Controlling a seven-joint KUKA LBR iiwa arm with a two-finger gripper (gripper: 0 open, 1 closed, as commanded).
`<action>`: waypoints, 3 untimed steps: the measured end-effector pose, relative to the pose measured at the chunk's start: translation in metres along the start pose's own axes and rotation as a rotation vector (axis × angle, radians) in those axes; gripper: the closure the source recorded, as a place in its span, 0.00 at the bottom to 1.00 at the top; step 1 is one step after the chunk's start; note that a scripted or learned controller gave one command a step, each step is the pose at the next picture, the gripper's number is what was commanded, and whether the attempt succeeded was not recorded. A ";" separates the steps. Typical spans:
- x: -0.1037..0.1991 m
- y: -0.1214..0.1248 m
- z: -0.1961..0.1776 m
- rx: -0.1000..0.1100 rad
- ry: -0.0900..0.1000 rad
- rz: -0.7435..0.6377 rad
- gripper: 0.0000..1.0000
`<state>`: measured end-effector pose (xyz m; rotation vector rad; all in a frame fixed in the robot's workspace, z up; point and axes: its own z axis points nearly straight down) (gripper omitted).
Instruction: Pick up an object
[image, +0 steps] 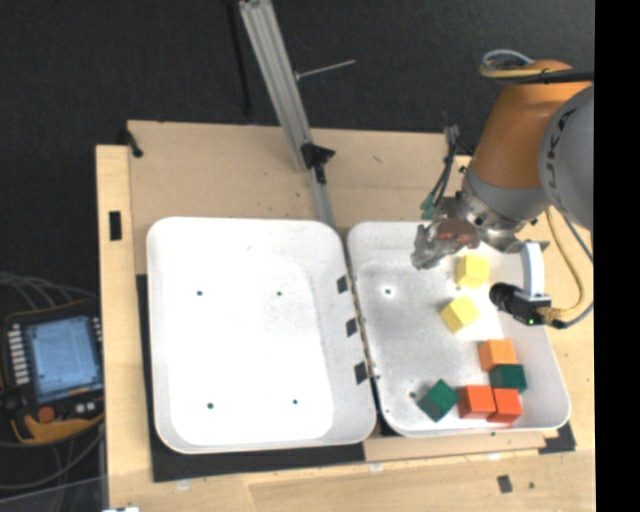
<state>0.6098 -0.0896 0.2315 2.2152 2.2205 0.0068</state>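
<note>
Hanging over the far part of the right bin (395, 300), the gripper (432, 246) sat low above the white floor, and you could not tell from this slanted view whether it was released or clenched. The arm (520, 130) came in from the right, its orange band above the grey wrist. Nothing showed between its tips. Just to the right of the gripper lay a yellow block (472, 270), close but apparently apart from it. A second yellow block (459, 314) lay a little nearer, toward the middle of the bin. Nearer still and to the right you had an orange block (497, 353) with a dark green block (509, 377) touching its near side. Along the near wall sat a green block (437, 399), tilted, then two orange blocks (490, 401) side by side to its right. The left bin (245, 330) lay beside the right one. A tablet-like pendant (55, 358) rested off the bench at the left.
</note>
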 end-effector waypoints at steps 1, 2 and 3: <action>0.056 0.003 0.000 0.005 0.002 -0.005 1.00; 0.107 0.019 -0.013 0.003 0.002 -0.006 1.00; 0.149 0.033 -0.015 0.004 0.002 -0.004 1.00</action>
